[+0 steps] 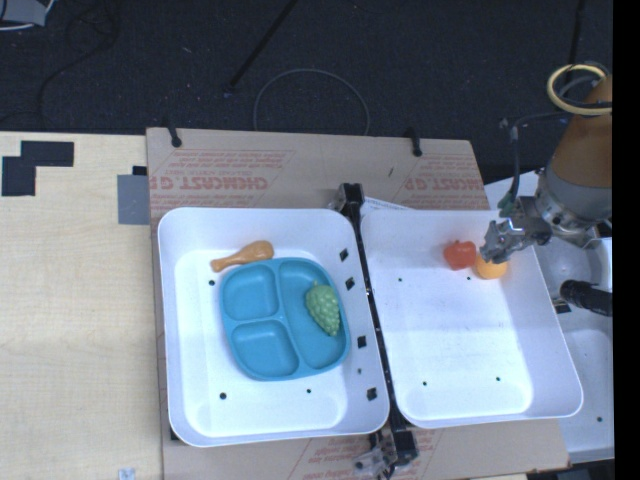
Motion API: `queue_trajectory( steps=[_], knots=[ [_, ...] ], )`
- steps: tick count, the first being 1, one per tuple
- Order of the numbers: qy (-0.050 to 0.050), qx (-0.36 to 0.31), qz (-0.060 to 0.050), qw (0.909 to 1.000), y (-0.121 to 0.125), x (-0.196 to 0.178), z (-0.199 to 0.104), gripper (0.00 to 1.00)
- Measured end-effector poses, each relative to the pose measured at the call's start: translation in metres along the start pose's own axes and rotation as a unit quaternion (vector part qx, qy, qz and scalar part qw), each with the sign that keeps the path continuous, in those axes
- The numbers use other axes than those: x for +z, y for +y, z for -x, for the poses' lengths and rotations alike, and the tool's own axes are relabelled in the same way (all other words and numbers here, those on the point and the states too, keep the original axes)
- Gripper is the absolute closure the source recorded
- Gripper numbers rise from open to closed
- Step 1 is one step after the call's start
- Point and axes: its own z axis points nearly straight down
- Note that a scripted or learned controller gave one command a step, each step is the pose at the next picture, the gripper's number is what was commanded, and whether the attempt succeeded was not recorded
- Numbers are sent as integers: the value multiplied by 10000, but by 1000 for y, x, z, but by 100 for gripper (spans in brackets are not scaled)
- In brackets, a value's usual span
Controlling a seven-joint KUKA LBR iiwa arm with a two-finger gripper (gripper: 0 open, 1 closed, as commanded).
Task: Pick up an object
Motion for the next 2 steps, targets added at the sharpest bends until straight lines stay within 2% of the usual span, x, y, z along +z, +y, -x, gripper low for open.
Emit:
queue_trajectory(
  steps=[1, 2],
  knots=[
    [-1, -20, 9, 10000, 2, -43, 2, 100],
    [18, -41, -20, 10000, 10, -36, -59, 100]
  ],
)
